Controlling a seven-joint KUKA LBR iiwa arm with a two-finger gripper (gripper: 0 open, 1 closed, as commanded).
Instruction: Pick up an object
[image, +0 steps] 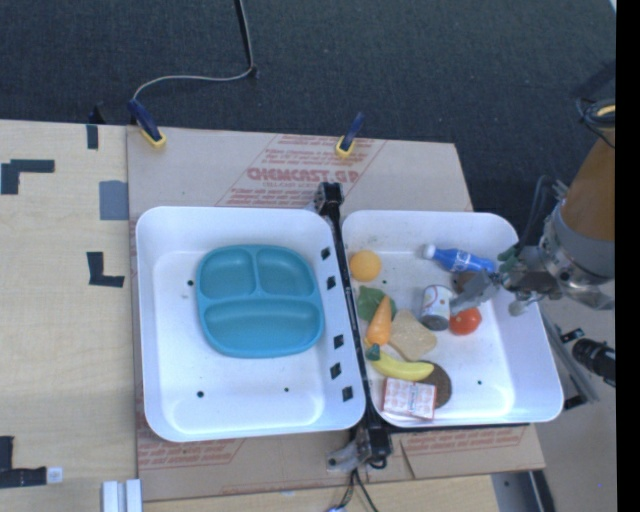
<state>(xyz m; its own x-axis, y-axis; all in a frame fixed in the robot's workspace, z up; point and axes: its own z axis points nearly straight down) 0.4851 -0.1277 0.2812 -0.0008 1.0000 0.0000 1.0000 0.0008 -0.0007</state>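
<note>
Arm comes in from the right, orange band above wrist, w/ the gripper (478, 285) reaching over the right bin (520, 390). Its dark end sits just above a red tomato (465, 321) and right beside a small silvery can (435, 306). Can't tell how the jaws stand from here; too dark and blurry, and nothing visibly caught in them.

Right bin is crowded. Blue-and-white bottle (458, 260) lies on its side near the back, just behind the gripper. Orange ball-like fruit (365, 265) near the divider at the back. Below that a green piece (372, 301), then a carrot (380, 322) tilted, touching a slice of bread (413, 336). Banana (402, 368) lies across the front, w/ a red-and-white packet (410, 400) just in front of it, partly over a dark brown round thing (440, 383).

Left bin (170, 400) holds a blue divided plate (261, 301), three compartments, lying flat roughly mid-bin.

Both bins sit on a cardboard sheet (290, 170), held at the back by two yellow clamps (150, 130).
</note>
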